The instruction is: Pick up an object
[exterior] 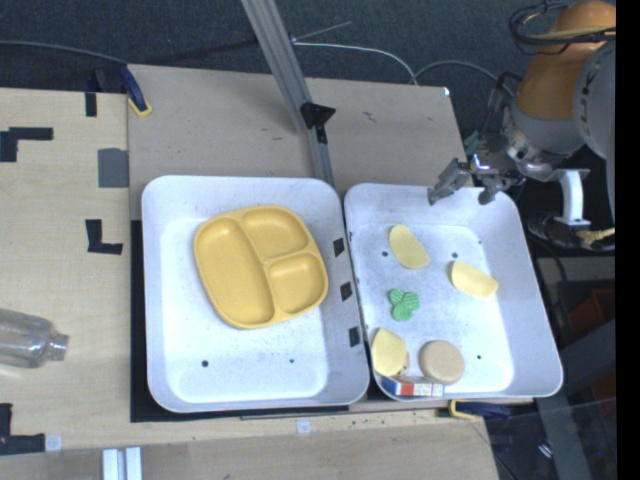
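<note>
The right bin point(520, 268) holds several small items: a yellow piece point(408, 247) near its back, another yellow piece point(473, 279) to the right, a green piece point(403, 304) in the middle, a yellow piece point(389, 352) and a tan round cookie point(441, 361) at the front. My gripper point(463, 185) hangs over the bin's back right rim, above and apart from all of them. Its two dark fingers stand spread, with nothing between them.
The left bin point(170, 268) bears a yellow divided plate point(260, 264). A metal pole point(285, 58) slants up from between the bins at the back. A clear plastic bottle point(28, 340) lies on the bench at far left. A red-and-blue flat item point(415, 389) rests at the right bin's front edge.
</note>
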Robot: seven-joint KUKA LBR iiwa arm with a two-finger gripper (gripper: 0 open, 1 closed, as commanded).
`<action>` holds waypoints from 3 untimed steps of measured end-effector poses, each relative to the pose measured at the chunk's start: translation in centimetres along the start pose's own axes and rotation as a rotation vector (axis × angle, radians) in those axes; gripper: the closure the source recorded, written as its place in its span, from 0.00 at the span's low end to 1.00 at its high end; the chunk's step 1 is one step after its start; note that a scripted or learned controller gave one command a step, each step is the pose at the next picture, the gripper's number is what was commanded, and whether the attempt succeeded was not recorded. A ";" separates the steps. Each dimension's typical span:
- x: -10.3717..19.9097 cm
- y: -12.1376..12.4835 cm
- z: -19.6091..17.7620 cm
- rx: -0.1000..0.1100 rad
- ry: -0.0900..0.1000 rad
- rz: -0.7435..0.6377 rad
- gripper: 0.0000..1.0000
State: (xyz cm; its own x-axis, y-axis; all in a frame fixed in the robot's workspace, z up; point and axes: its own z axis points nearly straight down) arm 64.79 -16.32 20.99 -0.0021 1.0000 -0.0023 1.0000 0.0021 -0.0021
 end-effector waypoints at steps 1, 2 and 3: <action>9.3 -0.8 2.3 0.001 0.004 -0.006 0.00; 17.5 -6.8 2.2 0.002 0.005 -0.005 0.00; 17.1 -6.7 1.2 0.001 0.004 -0.002 1.00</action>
State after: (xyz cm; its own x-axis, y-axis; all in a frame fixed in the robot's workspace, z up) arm 58.08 0.81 19.76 -0.0040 1.0000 0.0017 1.0000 0.0041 -0.0034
